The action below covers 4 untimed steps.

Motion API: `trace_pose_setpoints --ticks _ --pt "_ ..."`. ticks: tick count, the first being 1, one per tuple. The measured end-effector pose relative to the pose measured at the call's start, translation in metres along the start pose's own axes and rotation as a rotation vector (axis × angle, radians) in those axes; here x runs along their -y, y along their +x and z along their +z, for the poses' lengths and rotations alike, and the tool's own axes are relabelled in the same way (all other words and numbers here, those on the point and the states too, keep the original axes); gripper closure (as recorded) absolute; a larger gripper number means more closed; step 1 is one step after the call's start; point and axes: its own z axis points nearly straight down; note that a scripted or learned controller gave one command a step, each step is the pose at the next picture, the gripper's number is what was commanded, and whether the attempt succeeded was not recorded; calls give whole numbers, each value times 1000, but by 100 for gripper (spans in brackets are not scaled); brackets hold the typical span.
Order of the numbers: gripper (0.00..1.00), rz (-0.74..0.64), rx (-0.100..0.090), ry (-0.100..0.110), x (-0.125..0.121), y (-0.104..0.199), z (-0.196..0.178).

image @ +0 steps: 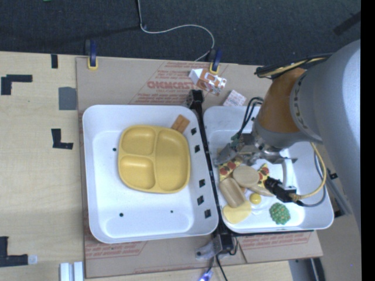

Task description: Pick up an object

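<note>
Two shallow white bins sit side by side on a sheet of cardboard (170,81) that covers the middle of the desk (35,157). The left bin (99,215) holds one yellow divided plate (154,158) with three compartments, lying flat in the bin's upper middle. One small brown block (180,123) lies just beyond the plate's upper right edge, near the bin's wall.

The right bin (319,215) holds a cluster of toy food in its lower left part. I count one tan bread-like piece (247,175), one brown sausage-like piece (232,193) just below and left of it, one pale yellow piece (236,214) at the bottom of the heap, one small yellow round piece (256,199), and one green broccoli-like piece (280,213) set a little apart to the right. A flat piece with red dots (228,170) peeks out at the cluster's upper left.

The arm (328,98) reaches in from the right of the frame, its orange band (280,101) above the wrist. The jaws (243,151) are low over the upper edge of the food cluster; I cannot tell whether they are apart or together, or whether anything sits between them.

Two clamps (92,59) pin the cardboard's top edge, and one white cable (176,28) loops across the dark floor above.
</note>
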Motion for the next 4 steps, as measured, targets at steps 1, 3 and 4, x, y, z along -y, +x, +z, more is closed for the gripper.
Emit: trace_pose_setpoints --ticks 1,3,4 --pt "0 0 -2 2 -16 2 1" --pt "0 -2 0 0 -1 0 0" --pt "0 0 -2 2 -9 1 0"
